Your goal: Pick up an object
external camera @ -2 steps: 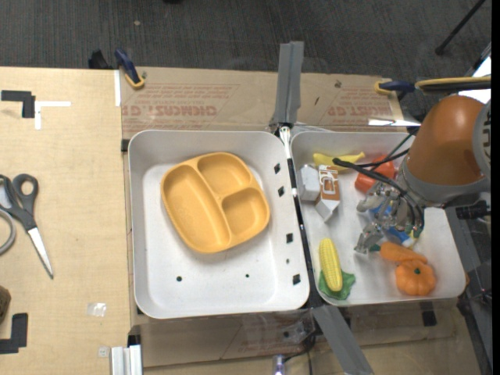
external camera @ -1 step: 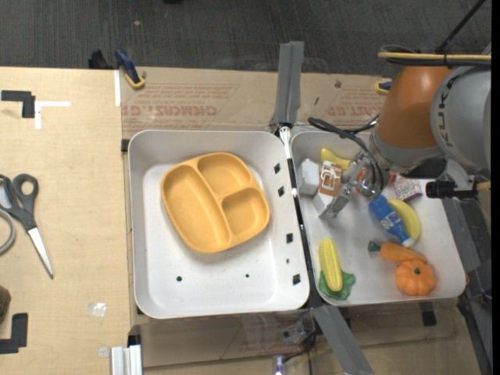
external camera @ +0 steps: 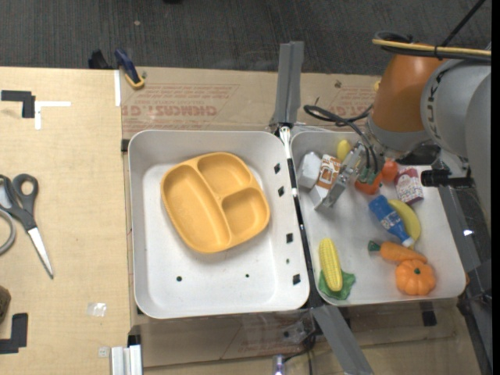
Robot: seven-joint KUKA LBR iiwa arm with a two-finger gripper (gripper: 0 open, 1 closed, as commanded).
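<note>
My gripper (external camera: 334,191) hangs low over the back left part of the right bin (external camera: 445,233), reaching in from the right under the orange-banded wrist. Its tip is just in front of a small brown-and-white carton (external camera: 329,168) and a white packet (external camera: 310,170). A red-orange tomato (external camera: 368,183) sits right behind it, partly covered by the wrist. Further right lie a blue bottle (external camera: 385,213), a banana (external camera: 409,219) and a small purple-and-white pouch (external camera: 408,187). Nothing shows clearly between the gripper's tips.
A corn cob (external camera: 331,266) lies at the right bin's front left, a carrot (external camera: 398,251) and a pumpkin (external camera: 414,278) at its front right, a yellow piece (external camera: 344,148) at the back. The left bin (external camera: 148,272) holds a yellow divided plate (external camera: 216,201). Scissors (external camera: 30,217) lie on the bench.
</note>
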